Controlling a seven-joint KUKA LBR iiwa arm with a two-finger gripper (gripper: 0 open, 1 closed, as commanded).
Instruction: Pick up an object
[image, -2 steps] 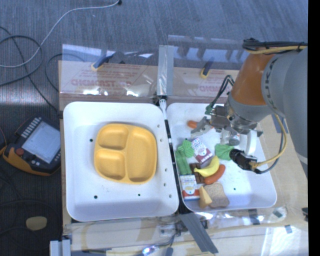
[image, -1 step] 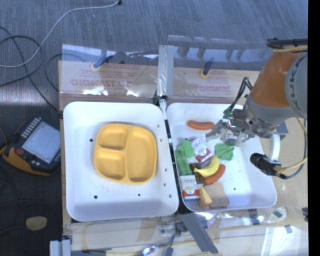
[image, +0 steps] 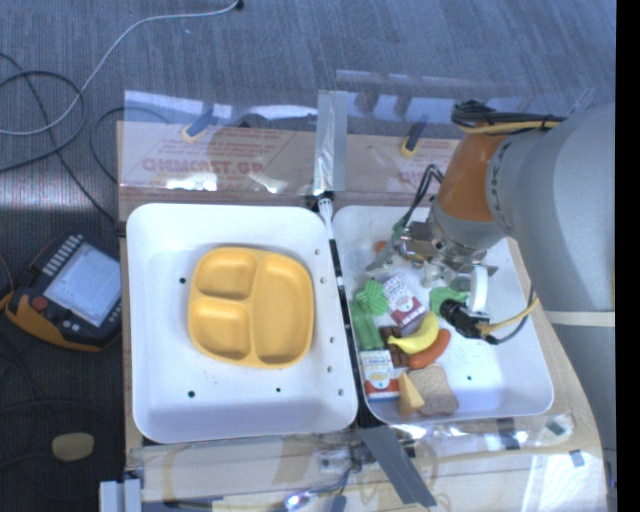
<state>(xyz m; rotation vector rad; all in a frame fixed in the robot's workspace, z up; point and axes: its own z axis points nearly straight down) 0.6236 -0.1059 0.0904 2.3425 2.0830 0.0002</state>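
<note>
My gripper (image: 428, 258) reaches down into the right bin (image: 520, 385), at its upper middle, under the orange band of the arm (image: 468, 185). Just below it lies a heap of toy food: a red and white packet (image: 401, 300), a green leafy piece (image: 372, 299), a yellow banana (image: 414, 338) and an orange sausage-like piece (image: 436, 347). Further toward the front lie a small carton (image: 377, 371), a cheese wedge (image: 409, 396) and a slice of brown bread (image: 434, 391). The wrist hides what is directly under the gripper.
The left bin (image: 160, 400) holds a yellow divided plate (image: 251, 305). A ridge (image: 340, 300) separates the two bins. Taped cardboard (image: 230, 160) lies behind them. A teach pendant (image: 72, 292) rests on the floor at the left. The grey arm body (image: 590, 220) overhangs the right bin's right side.
</note>
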